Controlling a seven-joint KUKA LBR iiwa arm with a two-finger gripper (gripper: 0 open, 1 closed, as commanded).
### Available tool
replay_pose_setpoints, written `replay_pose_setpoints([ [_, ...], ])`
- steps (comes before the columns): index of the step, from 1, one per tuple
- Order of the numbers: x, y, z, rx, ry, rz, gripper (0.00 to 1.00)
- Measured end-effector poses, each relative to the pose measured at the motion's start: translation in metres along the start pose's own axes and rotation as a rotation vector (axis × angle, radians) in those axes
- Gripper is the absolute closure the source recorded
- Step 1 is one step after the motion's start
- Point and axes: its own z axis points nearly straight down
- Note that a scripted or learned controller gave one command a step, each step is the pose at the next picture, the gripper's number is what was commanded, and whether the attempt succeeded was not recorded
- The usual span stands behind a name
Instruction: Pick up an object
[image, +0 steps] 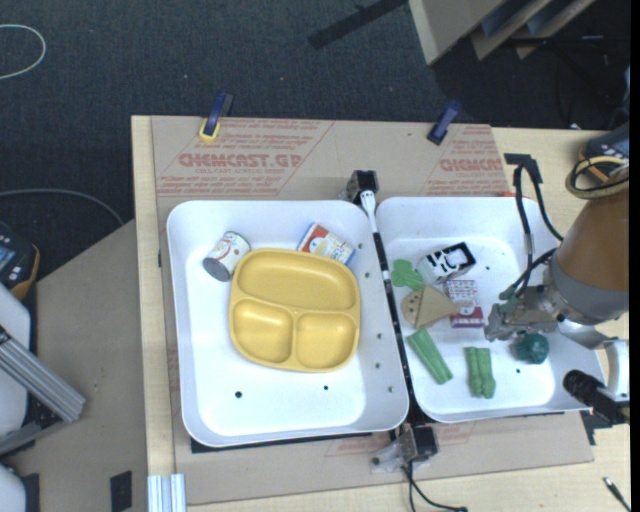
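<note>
My gripper (508, 322) hangs low over the right bin (500, 210), near its right side. A dark teal ball (533, 348) lies just below and to the right of it. A small red and white packet (463, 300) sits right beside the gripper on its left. Further left lie a tan wedge (428, 306), a green piece (405, 274) and a long green vegetable (431, 356). A second green vegetable (481, 370) lies in front of the gripper. A black and white item (449, 259) rests toward the back.
The left bin (200, 390) holds a yellow divided plate (296, 306), a small can (226, 254) lying on its side and a little printed box (326, 243). Cables run along the right bin's far right edge (530, 200).
</note>
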Motion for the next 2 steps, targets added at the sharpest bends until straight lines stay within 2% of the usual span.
replay_pose_setpoints([
  [1, -0.004, 0.011, -0.055, -0.002, -0.001, 0.000, 1.00],
  [2, -0.004, 0.013, -0.081, 0.000, 0.000, 0.000, 1.00],
])
